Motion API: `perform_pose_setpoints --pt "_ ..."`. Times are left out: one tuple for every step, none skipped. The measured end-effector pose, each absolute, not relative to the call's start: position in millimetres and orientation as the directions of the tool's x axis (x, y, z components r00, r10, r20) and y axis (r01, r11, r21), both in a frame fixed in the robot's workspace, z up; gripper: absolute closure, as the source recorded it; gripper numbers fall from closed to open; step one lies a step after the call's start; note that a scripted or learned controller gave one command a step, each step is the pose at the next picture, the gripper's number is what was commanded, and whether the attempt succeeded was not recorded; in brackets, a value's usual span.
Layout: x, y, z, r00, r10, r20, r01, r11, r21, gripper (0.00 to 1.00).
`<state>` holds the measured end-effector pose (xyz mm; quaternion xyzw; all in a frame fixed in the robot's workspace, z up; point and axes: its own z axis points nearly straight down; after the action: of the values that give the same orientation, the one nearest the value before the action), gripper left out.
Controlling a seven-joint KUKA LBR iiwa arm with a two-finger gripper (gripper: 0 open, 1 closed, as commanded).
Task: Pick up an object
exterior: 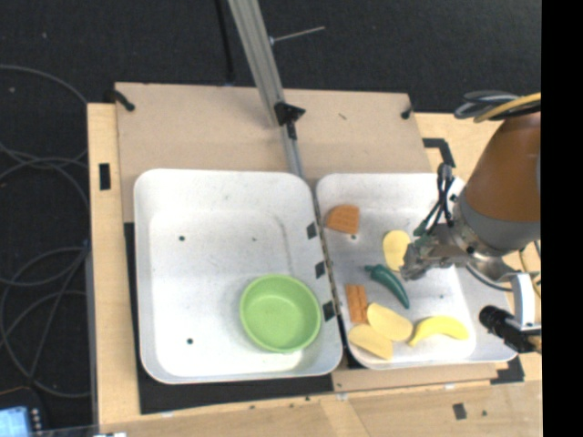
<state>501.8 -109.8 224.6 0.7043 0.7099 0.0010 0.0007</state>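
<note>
Seen from above at a slant: two shallow white bins side by side on the bench, left bin [164,244] and right bin [364,189]; in the left bin, near its near-right corner, a green bowl [280,312], upright and well apart from everything else.

In the right bin, a scatter of small things: an orange-brown piece [342,218] toward the far left; a pale yellow round piece [396,247] near the middle; a dark green pepper [390,283] just nearer than that, lying slantwise; an orange carrot-like stick [356,304] along the left wall; two pale yellow slices [383,330] touching each other at the near side; a yellow banana [440,329] just right of them.

Reaching in from the right, the grey arm with its orange band [510,176]; gripper [417,264] low over the middle of the right bin, just beside the yellow round piece and the pepper's far end; whether the claw is wide, narrow or closed on anything cannot be told from here.
</note>
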Motion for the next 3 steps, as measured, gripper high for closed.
perform_pose_setpoints --pt "507.9 -62 219 -0.007 1.000 0.001 1.000 0.007 0.001 1.00" --pt "511.0 -7 215 -0.008 1.000 0.003 1.000 0.008 -0.001 1.00" --pt "517.5 40 216 -0.007 1.000 0.002 1.000 0.007 0.001 1.00"
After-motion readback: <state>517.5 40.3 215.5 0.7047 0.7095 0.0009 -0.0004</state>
